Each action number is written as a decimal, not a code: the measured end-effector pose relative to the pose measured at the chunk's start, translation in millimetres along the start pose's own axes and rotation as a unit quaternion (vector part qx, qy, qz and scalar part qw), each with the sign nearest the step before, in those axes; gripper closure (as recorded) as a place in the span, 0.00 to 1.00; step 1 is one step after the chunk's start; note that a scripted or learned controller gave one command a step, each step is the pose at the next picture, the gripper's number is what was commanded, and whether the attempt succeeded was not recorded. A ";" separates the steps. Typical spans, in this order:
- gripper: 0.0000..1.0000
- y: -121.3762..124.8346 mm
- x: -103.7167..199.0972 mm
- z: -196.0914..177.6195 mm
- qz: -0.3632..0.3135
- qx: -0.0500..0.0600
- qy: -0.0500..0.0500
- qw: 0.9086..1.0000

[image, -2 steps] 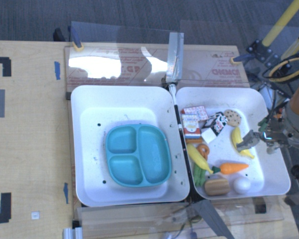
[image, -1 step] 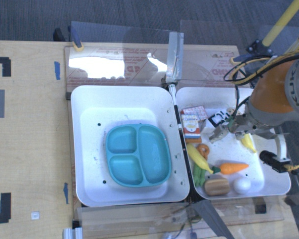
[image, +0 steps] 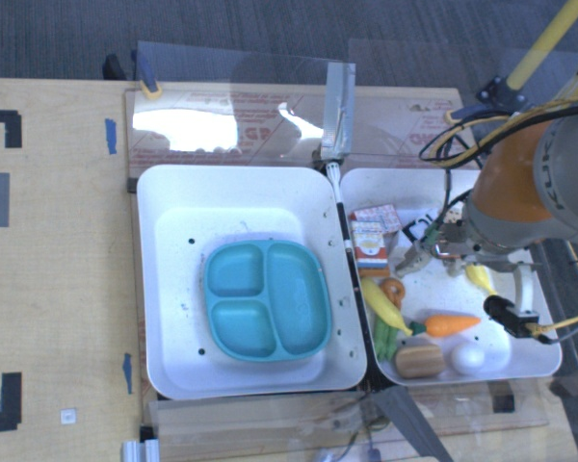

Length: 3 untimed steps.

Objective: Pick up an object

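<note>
**Desk:** What does the overhead camera show, and which step is in hand?

**Photographer:** A grey arm (image: 535, 176) with an orange band reaches in from the counter's right edge and hangs over the right bin (image: 544, 359). Its claw (image: 426, 253) sits low among the clutter, near that bin's left wall. I'd call this the approach: nothing shows between its tips, and whether the claw is open or closed I cannot tell from here.

**Desk:** Where are the things it could take?

**Photographer:** All in the right bin. A small red-and-white carton (image: 373, 233) lies toward the bin's far left corner, just beside the claw. A yellow banana (image: 381, 302) runs along the left wall, with a small orange ball (image: 393, 288) touching it. Toward the near edge sit a carrot (image: 451, 324), a brown bread piece (image: 420, 360) and a white egg (image: 467, 358). Another yellow piece (image: 479, 277) lies under the wrist.

**Desk:** What does the next move call for?

**Photographer:** Settling on one item, probably the carton or the ball, and closing squarely on it before lifting.

**Desk:** Anything in the way?

**Photographer:** Crowding. The items lie close together and near the wall, so a neighbour may get nudged. The left bin (image: 164, 287) carries a blue divided plate (image: 268, 299), well apart from the work.
</note>
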<state>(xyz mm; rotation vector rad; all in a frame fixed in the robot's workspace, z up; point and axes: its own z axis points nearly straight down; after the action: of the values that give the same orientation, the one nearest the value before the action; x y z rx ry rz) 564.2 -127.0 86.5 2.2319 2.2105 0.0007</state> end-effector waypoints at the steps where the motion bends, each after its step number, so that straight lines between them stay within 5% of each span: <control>1: 0.00 18.6 8.5 -15.4 0.034 0.001 0.000 0.999; 2: 0.00 81.0 -16.6 -3.5 -0.009 0.018 0.008 1.000; 3: 0.00 58.7 -41.8 -1.5 -0.083 -0.002 0.001 0.997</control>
<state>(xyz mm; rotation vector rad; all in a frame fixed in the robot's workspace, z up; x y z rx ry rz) 622.5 -169.3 88.1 2.0382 2.3872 0.0072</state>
